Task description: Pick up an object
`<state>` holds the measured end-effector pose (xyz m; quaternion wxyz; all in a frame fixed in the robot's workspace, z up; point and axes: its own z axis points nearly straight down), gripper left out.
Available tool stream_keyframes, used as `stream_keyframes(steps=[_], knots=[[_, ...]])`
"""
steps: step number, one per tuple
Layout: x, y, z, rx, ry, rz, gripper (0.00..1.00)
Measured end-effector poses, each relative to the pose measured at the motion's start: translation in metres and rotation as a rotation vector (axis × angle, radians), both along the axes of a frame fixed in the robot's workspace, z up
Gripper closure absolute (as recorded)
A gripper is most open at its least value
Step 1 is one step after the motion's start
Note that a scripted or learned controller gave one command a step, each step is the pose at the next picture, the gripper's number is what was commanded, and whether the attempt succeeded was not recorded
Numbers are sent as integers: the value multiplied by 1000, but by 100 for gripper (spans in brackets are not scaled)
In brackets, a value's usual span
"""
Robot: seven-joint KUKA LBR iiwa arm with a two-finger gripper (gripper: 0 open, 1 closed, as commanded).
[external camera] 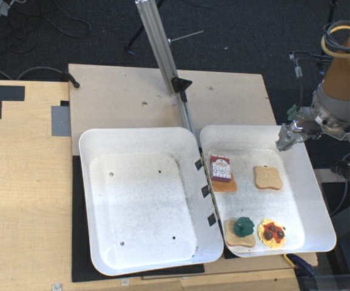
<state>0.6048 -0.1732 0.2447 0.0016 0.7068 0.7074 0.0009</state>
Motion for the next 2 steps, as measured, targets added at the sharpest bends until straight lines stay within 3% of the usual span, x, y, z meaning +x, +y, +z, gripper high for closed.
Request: stream_keyframes(steps=[2], knots=[[-22,110,-4,4,9,3,100]])
